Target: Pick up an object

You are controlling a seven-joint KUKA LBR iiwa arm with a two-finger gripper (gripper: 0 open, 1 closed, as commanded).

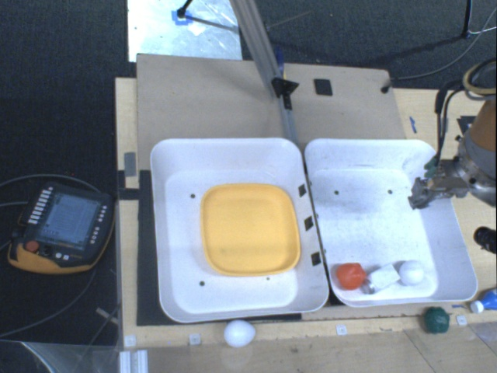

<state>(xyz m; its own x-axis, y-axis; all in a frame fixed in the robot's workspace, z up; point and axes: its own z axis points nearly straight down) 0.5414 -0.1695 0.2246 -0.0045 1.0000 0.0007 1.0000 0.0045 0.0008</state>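
- Candidate objects: an orange-red ball (349, 275), a small white piece (382, 278) and a white ball (411, 271) lie in a row along the near wall of the right bin (365, 200). The white piece touches the white ball and sits just beside the orange-red ball.
- A yellow square plate (251, 228) lies flat in the middle of the left bin (175, 208), well apart from the arm.
- Gripper (423, 193): positioned over the right bin's far right side, near the rim. Nothing is visible between its parts; the opening cannot be judged from this angle.
- Assessment: pick not yet made. The gripper stands well apart from the three small objects.
- Risk: the objects crowd the bin wall and each other. A descent there could strike the rim or catch two items at once.
- Risk: both balls are likely to roll if nudged off-centre, leaving a closed, empty grasp.
- Risk: the plate is flat and wide, likely offering little to pinch except its edge.
- Outside the bins: a white egg-shaped object (239, 333) and a dark green ball (436, 319) rest on the bench (342, 84) near the front edge.
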